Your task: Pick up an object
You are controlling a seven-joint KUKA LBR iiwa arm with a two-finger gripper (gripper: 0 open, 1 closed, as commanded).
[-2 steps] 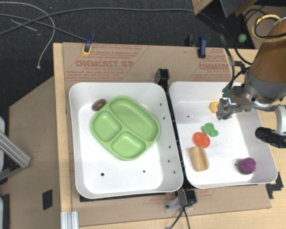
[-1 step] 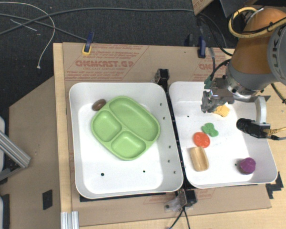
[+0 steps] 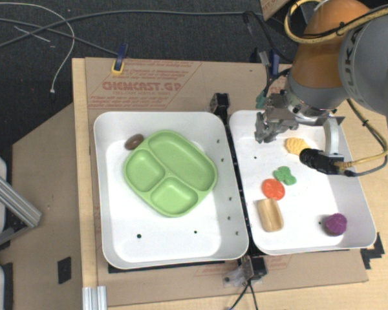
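While your arm [image 3: 349,50] reaches in from the right, its gripper [image 3: 266,136] hangs low over the far left corner of the right bin [image 3: 352,192]. You cannot tell from this slanted angle whether the tool is apart or together, and nothing shows clamped in it.

Five small things lie loose on that bin's white floor. A yellow ridged piece [image 3: 294,146] sits nearest, just beside the gripper on its right. Toward the near edge come a green piece [image 3: 284,175], then an orange-red ball [image 3: 273,189] just beside it, then a tan cylinder [image 3: 269,214] whose top end meets the ball. A purple lump [image 3: 335,224] rests well apart from them, by the near right corner.

Across the divide, your left bin [image 3: 116,237] bears a green three-compartment plate [image 3: 170,172], lying flat and turned at a slant. A small brown lump [image 3: 134,142] lies against its far left rim. Both bins rest on a cardboard sheet [image 3: 142,82] printed in red.
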